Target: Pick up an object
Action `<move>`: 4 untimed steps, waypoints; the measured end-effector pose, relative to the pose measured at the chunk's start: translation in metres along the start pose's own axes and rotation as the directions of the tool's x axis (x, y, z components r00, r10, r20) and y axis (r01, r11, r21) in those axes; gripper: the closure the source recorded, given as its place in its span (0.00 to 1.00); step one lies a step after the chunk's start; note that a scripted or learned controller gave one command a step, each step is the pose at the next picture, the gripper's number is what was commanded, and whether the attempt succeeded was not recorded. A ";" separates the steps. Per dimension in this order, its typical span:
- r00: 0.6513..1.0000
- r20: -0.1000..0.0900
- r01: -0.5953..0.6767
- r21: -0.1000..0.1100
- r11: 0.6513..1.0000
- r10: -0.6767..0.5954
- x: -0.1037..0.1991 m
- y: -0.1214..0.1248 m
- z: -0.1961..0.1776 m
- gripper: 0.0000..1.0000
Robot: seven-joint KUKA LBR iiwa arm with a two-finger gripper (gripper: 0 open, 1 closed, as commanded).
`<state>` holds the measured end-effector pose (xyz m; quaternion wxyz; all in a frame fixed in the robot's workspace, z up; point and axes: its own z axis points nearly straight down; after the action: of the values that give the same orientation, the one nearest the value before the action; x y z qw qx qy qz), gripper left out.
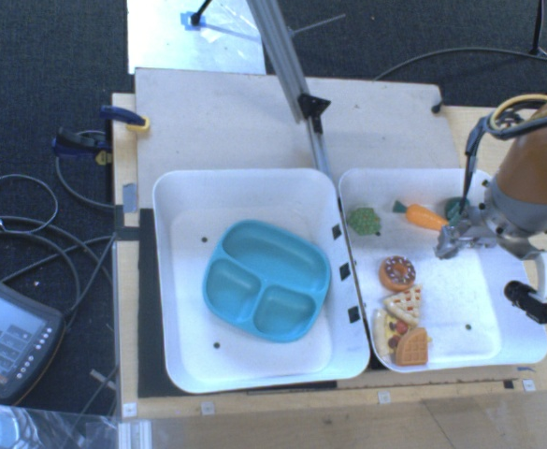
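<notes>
The right bin (460, 340) holds toy food: a green broccoli piece (364, 220), an orange carrot (424, 216), a chocolate donut (397, 272), a pizza slice (405, 304) and a waffle (410, 346). My gripper (448, 242) hangs over the upper middle of this bin, just right of and below the carrot's tip. It points left from the orange-banded wrist (535, 181). I see nothing held between its fingers.
A blue divided plate (266, 280) lies in the left bin (184, 251). A grey pole (282, 50) slants down to the divide between the bins. Cables and a pendant (11, 335) lie on the floor at left.
</notes>
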<state>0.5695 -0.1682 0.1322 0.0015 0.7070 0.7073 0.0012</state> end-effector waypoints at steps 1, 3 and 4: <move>1.000 0.001 0.007 -0.004 1.000 -0.007 0.008 0.000 -0.060 1.00; 1.000 -0.002 0.010 0.002 1.000 -0.010 0.059 0.007 -0.104 1.00; 1.000 -0.002 0.010 0.003 1.000 -0.010 0.104 0.003 -0.106 1.00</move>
<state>0.5717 -0.0646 0.2379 -0.0002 0.7034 0.7108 0.0010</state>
